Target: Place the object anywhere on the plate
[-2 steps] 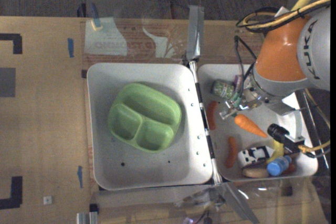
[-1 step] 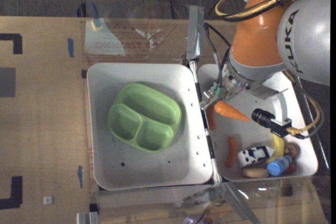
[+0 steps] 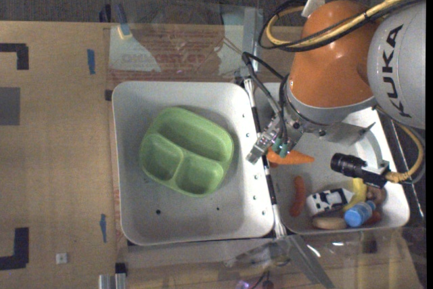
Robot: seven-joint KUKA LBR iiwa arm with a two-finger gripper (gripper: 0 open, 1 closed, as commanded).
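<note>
**Robot arm bent over the right bin, tool at the orange carrot**

A wooden tabletop [image 3: 54, 145] carries two shallow white bins side by side. The grey arm [image 3: 399, 71] enters from the right, its large orange band [image 3: 335, 57] hanging over the upper part of the right bin [image 3: 399, 213], with yellow and black cables looping around it. The wrist points down and toward the wall between the bins.

The left bin [image 3: 135, 213] holds a green plate [image 3: 187, 151] with three compartments, lying slightly turned, near the bin's middle.

The tool [image 3: 276, 145] sits low just inside the right bin's left wall. An orange carrot [image 3: 298, 159], the object, lies right under it, touching or nearly touching; whether the tool is wide, narrow or gripping cannot be told.

Lower in the right bin lie a red sausage-shaped piece [image 3: 298, 194], a white and black toy [image 3: 329, 200], a blue piece [image 3: 357, 214] and a yellow piece [image 3: 358, 187], clustered together.
</note>
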